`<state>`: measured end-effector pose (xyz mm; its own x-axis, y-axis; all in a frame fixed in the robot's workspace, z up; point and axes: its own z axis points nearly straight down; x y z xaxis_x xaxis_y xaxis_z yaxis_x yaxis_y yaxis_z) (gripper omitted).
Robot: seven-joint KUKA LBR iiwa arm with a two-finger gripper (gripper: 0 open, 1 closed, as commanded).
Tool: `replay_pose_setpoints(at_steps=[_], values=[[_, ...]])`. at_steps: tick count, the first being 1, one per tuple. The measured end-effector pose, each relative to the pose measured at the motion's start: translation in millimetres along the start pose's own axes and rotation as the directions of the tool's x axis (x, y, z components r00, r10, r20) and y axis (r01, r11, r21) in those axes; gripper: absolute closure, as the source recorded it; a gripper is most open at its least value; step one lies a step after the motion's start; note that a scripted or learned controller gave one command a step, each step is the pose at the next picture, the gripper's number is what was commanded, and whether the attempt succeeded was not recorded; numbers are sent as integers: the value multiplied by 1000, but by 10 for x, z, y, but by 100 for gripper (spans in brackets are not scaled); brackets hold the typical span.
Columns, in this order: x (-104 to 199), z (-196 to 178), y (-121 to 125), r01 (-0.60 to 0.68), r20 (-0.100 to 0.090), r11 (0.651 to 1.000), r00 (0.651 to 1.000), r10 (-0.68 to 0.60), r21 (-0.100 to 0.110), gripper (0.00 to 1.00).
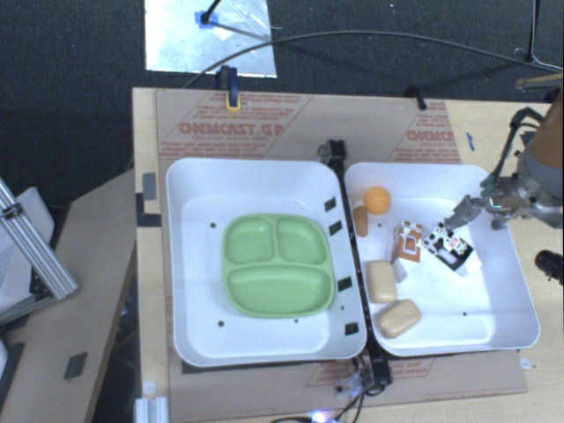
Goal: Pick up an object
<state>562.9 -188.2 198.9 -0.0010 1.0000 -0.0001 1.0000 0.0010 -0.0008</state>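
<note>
In the left white bin (189,236) I note a pale green plastic divided plate (278,264), lying flat. In the right white bin (507,280), from left to right: a small tan cylinder (359,220), an orange ball (376,200), two beige blocks (382,281) (397,317), a brown-and-white carton (408,242) and a black-and-white patterned block (449,247). The grey two-finger gripper (458,217) sits just above that patterned block — whether its fingers are spread or pressed together, I cannot tell.

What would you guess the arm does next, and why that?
Probably a short drop straight down. The gripper hangs over the right bin, right above a small black-and-white object, and nothing shows between its fingers. The orange ball and the two tan blocks lie farther left, so this object seems the nearest pick.
</note>
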Motion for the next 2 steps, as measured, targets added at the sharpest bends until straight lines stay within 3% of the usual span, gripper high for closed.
replay_pose_setpoints(at_steps=[1,2], values=[[56,543,-91,-1,-1,1000,1000,1,2,0],[46,408,-76,-1,2,1000,1000,1,-4,100]])
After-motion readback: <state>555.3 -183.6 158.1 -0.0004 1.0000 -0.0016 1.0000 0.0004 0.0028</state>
